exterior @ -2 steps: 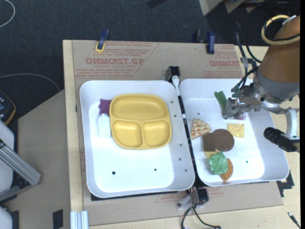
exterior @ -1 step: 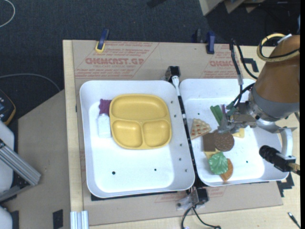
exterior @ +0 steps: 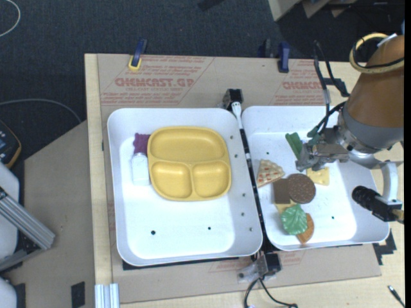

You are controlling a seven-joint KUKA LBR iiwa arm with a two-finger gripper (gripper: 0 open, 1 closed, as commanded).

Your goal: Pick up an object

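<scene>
In the right bin (exterior: pixel 340 235) lie several toy foods: a pizza slice (exterior: pixel 269 171), a round brown patty (exterior: pixel 300 188) on a tan square (exterior: pixel 281 193), a green leaf (exterior: pixel 295 218) over an orange piece (exterior: pixel 306 230), a yellow cheese piece (exterior: pixel 319 176) and a dark green strip (exterior: pixel 295 146). My gripper (exterior: pixel 313 161) hangs low over the bin's middle, just above the cheese piece and right of the green strip. The patty sits just below and left of it.
The left bin (exterior: pixel 186 236) holds a yellow divided plate (exterior: pixel 189 162), with a purple piece (exterior: pixel 140 142) and a white piece (exterior: pixel 139 169) at its left. The arm's orange band (exterior: pixel 379 88) looms over the right bin's far right corner.
</scene>
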